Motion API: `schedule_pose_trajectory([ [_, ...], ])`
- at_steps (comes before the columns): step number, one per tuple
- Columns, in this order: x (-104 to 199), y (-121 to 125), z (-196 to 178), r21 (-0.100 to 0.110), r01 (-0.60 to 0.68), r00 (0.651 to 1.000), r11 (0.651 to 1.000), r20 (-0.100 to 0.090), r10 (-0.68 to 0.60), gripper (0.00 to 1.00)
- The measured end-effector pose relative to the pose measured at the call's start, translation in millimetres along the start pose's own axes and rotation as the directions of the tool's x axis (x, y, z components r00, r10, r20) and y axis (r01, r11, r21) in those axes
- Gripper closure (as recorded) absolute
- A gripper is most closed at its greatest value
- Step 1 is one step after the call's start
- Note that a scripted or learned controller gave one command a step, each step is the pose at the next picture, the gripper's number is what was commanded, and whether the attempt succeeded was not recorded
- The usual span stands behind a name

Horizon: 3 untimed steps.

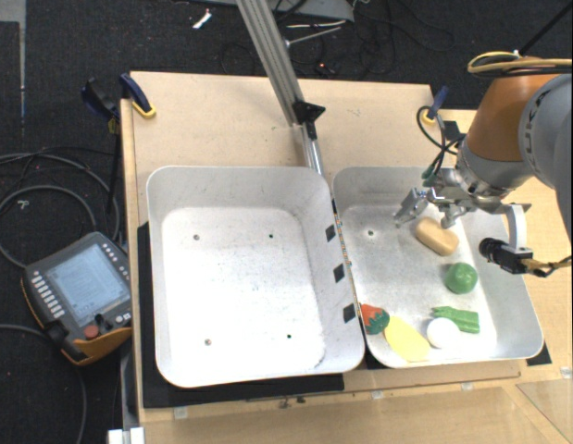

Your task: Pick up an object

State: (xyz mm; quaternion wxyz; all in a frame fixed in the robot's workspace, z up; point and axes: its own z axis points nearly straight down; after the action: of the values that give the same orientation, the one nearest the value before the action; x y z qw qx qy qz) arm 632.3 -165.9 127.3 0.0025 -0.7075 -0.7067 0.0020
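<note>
I see the tan bread-like piece (436, 239) lying in the right bin (379, 202), long axis diagonal, upper-left to lower-right, directly under the fingers (432, 203). Fingers look spread, one tip either side above its upper end, nothing pinched. Below them: green ball (461, 277), green toy (458, 319), white ball (442, 333), yellow piece (406, 340), red-green piece (374, 320) at the bin's near-left corner. Left of the fingers: bare right-bin floor, then the left bin (240, 266). Table (221, 118) edge beyond.

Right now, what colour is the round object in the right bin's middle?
Green: the ball shows best in the camera view.
</note>
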Motion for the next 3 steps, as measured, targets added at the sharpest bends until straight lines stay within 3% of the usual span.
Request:
schedule_pose_trajectory([
  [1,-0.1,1.5,31.5,-0.009,0.001,1.0,1.0,0.003,-0.001,0.0],
  [2,0.1,1.1,21.2,-0.009,0.0,1.0,1.0,0.002,0.0,1.0],
  [3,7.8,5.8,-25.7,-0.013,0.004,1.0,1.0,0.002,-0.004,1.0],
])
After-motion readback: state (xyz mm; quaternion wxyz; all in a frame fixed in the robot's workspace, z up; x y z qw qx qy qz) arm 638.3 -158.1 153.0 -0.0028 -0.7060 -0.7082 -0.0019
